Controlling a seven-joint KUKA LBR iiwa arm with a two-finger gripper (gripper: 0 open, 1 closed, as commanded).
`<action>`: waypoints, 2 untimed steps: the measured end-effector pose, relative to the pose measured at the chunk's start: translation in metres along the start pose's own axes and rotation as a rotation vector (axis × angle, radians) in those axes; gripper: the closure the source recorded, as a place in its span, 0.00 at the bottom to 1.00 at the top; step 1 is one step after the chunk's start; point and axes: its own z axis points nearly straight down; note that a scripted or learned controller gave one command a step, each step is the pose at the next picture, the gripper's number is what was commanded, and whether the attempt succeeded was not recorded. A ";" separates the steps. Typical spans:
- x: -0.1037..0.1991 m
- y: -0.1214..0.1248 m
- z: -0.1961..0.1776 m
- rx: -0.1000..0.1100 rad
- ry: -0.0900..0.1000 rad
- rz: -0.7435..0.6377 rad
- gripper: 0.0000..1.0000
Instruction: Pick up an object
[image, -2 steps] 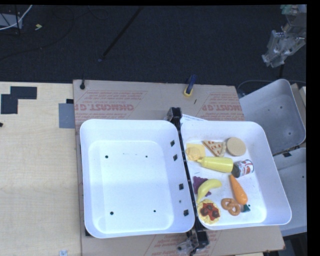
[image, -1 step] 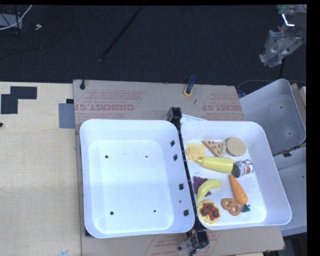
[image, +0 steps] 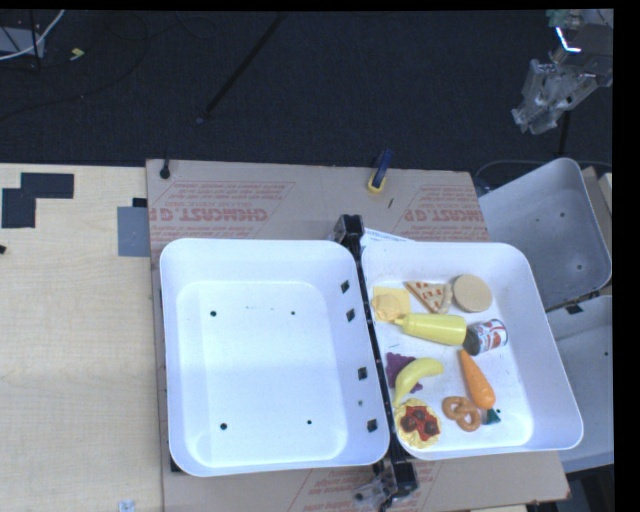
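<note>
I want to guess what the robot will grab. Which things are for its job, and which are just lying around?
For the job:
end effector
banana
carrot
mustard bottle
can
pretzel
cookie
right bin

Just lying about:
left bin
clamp
cardboard

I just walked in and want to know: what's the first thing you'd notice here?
The bright toy food crowded into the right white bin jumps out first: a yellow mustard bottle, a banana, an orange carrot and a pretzel. Next to it lies the left white bin. The gripper hangs at the top right, over the dark floor.
</note>
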 end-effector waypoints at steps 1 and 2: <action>0.005 0.000 0.000 0.000 0.000 0.000 1.00; 0.011 0.000 0.000 0.000 0.000 -0.001 1.00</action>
